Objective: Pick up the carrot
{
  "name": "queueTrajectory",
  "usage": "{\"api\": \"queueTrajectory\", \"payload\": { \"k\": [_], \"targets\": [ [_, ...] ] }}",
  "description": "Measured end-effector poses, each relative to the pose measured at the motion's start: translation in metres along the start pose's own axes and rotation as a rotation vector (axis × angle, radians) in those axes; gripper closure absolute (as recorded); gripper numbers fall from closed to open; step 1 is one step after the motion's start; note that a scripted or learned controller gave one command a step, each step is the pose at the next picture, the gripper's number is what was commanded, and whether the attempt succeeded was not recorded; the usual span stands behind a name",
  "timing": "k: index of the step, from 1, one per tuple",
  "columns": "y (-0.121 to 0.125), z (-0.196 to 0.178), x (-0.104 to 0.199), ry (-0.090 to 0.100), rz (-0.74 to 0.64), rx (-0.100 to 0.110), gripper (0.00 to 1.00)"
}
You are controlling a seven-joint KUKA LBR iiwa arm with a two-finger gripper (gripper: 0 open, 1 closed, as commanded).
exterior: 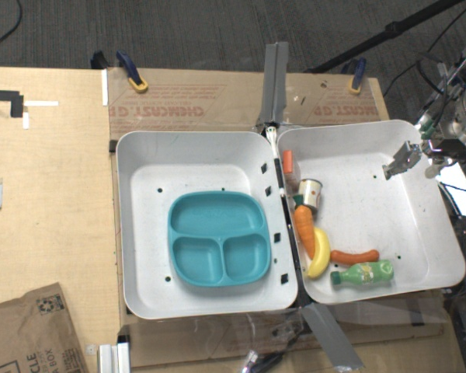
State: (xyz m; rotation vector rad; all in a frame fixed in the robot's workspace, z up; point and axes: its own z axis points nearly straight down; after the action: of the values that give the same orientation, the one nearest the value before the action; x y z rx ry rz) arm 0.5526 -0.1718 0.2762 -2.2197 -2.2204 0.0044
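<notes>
Carrot (304,230) in right bin (419,208), plywood bench (46,177), grey carpet (179,14), jaws' (404,160) state unclear

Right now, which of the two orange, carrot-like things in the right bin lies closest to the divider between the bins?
The carrot, lying lengthwise along the divider beside the banana. The sausage lies crosswise farther right, above the green bottle.

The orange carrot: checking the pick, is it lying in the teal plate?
No, the orange carrot lies in the right white bin beside the yellow banana.
</notes>
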Motion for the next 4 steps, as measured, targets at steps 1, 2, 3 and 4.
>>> {"api": "queueTrajectory", "payload": {
  "k": [1,2,3,4],
  "targets": [
    [-0.042,0.166,0.031,-0.004,-0.108,-0.022,0.00],
    [-0.058,0.174,0.068,-0.010,0.120,-0.036,0.00],
    [-0.074,0.086,0.087,0.000,-0.069,-0.002,0.00],
    [-0.046,0.169,0.065,-0.004,-0.232,-0.021,0.00]
  ]
}}
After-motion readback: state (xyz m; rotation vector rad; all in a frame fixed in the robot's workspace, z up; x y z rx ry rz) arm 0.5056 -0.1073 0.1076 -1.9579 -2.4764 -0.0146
